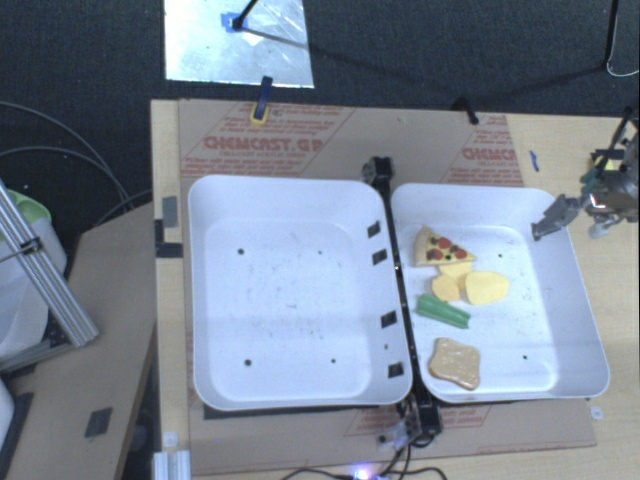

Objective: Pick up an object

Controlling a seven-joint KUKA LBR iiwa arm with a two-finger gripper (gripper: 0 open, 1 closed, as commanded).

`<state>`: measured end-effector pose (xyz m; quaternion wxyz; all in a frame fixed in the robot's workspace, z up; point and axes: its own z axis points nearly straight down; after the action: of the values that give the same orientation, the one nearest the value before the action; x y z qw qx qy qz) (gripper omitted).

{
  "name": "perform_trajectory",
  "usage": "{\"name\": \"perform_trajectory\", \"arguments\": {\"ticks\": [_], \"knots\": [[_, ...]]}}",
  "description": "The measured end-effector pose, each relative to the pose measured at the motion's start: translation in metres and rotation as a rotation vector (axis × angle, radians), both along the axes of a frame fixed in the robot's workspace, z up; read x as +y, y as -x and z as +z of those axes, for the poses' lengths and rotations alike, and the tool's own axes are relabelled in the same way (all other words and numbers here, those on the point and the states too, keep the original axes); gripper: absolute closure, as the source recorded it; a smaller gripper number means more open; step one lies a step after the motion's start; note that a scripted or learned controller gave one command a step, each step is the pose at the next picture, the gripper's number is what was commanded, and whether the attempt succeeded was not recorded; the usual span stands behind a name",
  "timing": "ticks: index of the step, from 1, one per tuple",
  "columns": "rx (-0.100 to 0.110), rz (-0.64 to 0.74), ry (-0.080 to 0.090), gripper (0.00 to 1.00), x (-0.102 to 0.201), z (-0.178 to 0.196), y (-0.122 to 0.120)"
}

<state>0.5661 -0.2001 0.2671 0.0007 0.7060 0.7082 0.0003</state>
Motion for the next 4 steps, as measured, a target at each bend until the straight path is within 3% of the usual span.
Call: {"name": "perform_trajectory", "arguments": {"ticks": [1, 2, 3, 4], "knots": [[0.009, -0.004, -0.004, 0.00, -0.006, -0.145, 0.051], [-0.007, 0.005, 0.002, 0.00, 0.008, -0.183, -0.025], [-0.003, 0.009, -0.002, 0.00, 0.095, -0.182, -0.055], [0.005, -0.006, -0.002, 0.00, 0.097, -0.182, 0.084]]}}
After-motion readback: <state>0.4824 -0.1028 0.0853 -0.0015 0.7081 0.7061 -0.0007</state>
